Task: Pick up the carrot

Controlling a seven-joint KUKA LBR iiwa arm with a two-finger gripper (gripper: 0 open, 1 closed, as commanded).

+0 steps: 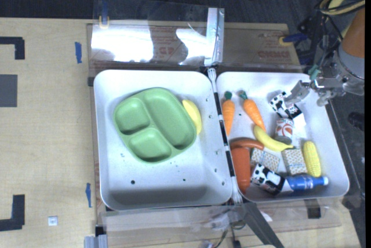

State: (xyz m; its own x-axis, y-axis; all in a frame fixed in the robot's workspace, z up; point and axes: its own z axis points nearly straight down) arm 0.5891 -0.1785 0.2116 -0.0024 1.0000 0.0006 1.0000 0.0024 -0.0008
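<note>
In the left bin (104,125) we see a green tray (154,123) and a yellow piece (192,115). In the right bin (336,148), two carrots lie at its far left: one (227,115) against the divider, another (253,113) beside it. They look like light, stiff, smooth toys; we would pinch mid-body. Clutter crowds nearby. The gripper (307,89) hovers at the far right, its grip state unclear

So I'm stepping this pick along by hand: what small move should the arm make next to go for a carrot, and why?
Probably slide the gripper left across the right bin, toward the nearer carrot. The gripper sits at the bin's far right corner, apart from that carrot, with a cow-patterned toy between them. A second carrot lies by the divider. I can't tell how the jaws stand.
</note>
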